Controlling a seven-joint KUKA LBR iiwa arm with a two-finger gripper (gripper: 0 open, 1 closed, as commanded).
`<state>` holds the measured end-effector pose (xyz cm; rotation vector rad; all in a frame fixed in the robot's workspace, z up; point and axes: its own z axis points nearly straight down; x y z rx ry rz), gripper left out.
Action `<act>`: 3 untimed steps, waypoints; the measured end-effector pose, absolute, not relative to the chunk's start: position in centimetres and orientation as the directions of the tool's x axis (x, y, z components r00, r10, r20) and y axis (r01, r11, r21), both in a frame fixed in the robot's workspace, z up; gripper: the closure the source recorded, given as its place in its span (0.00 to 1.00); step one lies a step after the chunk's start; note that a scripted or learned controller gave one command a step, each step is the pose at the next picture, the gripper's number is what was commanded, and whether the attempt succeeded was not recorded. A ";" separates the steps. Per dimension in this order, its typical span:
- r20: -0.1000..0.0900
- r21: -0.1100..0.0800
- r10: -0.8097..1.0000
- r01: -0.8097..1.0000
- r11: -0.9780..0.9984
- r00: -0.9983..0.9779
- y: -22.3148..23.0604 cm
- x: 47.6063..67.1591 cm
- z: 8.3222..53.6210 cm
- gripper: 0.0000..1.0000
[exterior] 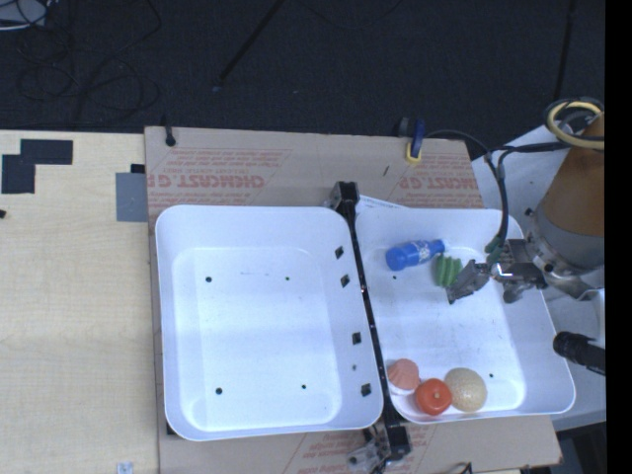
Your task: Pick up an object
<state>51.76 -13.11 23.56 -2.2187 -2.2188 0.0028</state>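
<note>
I see my pincer [464, 284] low in the right bin [513, 363], beside a green object [449, 269] and blue bottle [413, 254]; I cannot tell its grip.

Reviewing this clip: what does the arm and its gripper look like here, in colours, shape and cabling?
The arm is a thick rounded column, orange-brown on top with a grey collar below. A yellowish ring sits at its top. The gripper is dark grey metal with short angular fingers. A black cable loops from behind the bench towards the wrist.
</note>
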 end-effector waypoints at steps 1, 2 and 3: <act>-0.003 0.004 1.000 1.000 -0.004 0.004 -17.0 47.5 31.3 0.00; -0.008 0.014 1.000 1.000 0.003 -0.003 -20.9 55.6 42.2 0.00; -0.004 0.010 1.000 1.000 0.005 -0.005 -21.3 58.1 51.7 0.00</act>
